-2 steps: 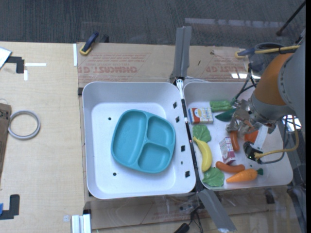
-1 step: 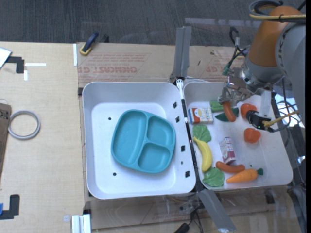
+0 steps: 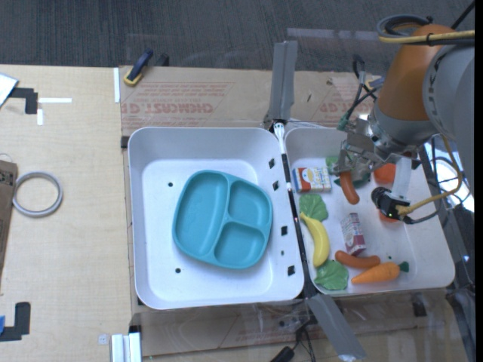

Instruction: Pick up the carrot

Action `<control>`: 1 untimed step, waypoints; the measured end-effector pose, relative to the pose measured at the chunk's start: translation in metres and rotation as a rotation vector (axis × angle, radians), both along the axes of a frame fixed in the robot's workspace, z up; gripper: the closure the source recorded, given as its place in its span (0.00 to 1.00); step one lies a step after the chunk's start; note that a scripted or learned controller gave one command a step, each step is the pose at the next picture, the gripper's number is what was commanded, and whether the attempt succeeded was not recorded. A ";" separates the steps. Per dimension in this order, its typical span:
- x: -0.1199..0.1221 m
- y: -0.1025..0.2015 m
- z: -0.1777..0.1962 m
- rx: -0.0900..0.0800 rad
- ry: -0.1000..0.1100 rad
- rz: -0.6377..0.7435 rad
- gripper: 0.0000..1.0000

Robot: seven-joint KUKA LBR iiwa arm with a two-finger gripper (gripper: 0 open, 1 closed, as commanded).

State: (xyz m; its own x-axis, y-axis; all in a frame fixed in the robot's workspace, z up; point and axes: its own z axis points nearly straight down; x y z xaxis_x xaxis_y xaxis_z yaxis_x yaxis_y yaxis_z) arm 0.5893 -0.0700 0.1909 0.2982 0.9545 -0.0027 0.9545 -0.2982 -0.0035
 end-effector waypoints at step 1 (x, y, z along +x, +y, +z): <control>0.038 -0.015 0.000 -0.001 -0.003 0.190 1.00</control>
State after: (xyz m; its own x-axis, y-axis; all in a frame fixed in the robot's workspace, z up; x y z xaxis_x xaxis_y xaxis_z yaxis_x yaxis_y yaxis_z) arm 0.6272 -0.0854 0.1913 0.1122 0.9937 -0.0029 0.9937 -0.1122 0.0000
